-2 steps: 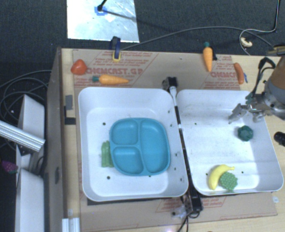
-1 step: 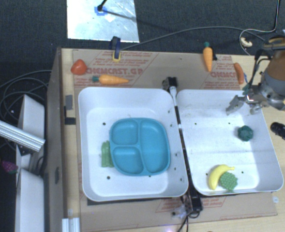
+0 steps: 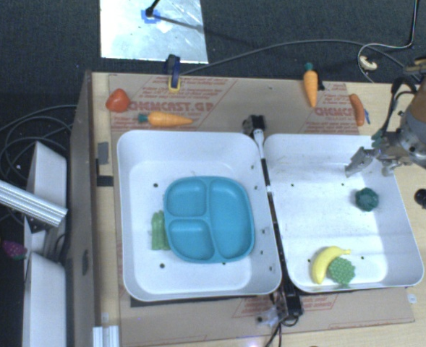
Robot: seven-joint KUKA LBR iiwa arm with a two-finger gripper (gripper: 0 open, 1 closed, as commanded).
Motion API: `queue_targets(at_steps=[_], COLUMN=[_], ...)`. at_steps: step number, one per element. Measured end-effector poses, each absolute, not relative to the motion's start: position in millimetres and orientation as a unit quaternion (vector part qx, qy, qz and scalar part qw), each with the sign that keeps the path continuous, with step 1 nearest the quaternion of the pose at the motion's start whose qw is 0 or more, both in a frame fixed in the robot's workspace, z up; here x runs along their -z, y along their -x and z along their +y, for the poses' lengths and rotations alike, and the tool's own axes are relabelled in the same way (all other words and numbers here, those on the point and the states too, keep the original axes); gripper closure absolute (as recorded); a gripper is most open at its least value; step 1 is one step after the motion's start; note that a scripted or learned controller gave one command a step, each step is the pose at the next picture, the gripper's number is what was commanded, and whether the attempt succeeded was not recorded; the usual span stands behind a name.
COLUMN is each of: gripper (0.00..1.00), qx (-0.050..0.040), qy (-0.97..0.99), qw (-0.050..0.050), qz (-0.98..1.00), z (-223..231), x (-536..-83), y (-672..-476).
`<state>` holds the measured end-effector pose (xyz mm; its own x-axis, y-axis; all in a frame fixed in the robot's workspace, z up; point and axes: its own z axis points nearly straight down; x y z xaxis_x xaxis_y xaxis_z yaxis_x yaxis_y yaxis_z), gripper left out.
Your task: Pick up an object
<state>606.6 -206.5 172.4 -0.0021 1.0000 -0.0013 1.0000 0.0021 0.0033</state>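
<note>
Evidently the arm was at the approach step: its gripper [image 3: 368, 160] hung over the upper right part of the right bin [image 3: 307, 157], its two fingers spread apart with nothing between them, so no object had been lifted. The nearest candidate was a small dark teal ball [image 3: 367, 199], lying on the bin floor just below and a little to the side of the fingertips, apart from them. By my judgement, the next move called for shifting the open fingers over that ball, descending so that they straddled it, and closing; being round, it might well roll away if one finger struck it first. Lower in the same bin lay a yellow banana [image 3: 322, 262] with a green knobbly piece [image 3: 341, 270] touching its right side, both near the front wall and well apart from the gripper. The left bin [image 3: 137, 194] held a blue divided plate [image 3: 208, 218] with bare compartments, and a green strip-like item [image 3: 158, 231] lay just beside the plate's left edge. Outside the bins, on the board behind them, rested an orange carrot [image 3: 166, 119] and a red tomato-like piece [image 3: 117, 100].
</note>
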Motion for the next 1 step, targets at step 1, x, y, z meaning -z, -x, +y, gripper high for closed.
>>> queue_targets(at_steps=[1], gripper=[0.00], qx=[-0.0005], qy=[-0.706], qw=[0.001], qz=[0.708], z=[-206.5], x=[-166.7], y=[-608.8])
